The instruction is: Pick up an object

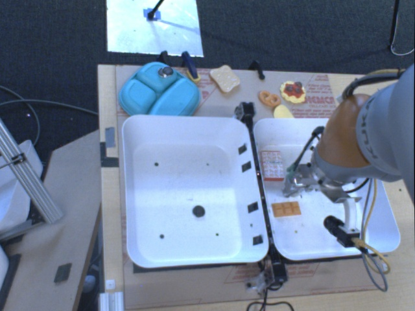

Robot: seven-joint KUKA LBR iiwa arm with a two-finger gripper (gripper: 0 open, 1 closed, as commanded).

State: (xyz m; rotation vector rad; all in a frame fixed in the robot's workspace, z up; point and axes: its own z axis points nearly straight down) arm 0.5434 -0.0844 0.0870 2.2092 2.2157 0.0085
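My gripper [293, 186] hangs low inside the right bin [382, 235], near its left wall. Just below and left of it lies a small orange waffle-like square [286, 208] on the bin floor. A white card with red print [271, 164] lies flat just above and left of the gripper. Nothing shows between the fingers. A small black round piece [198, 210] sits near the middle of the left bin [149, 148].
Behind the bins on the bench lie a blue sectioned tray [159, 91], a toast slice [225, 78], a pretzel [268, 98], a small tart [293, 91] and a yellow piece [283, 112]. The arm's grey body covers the right bin's right half.
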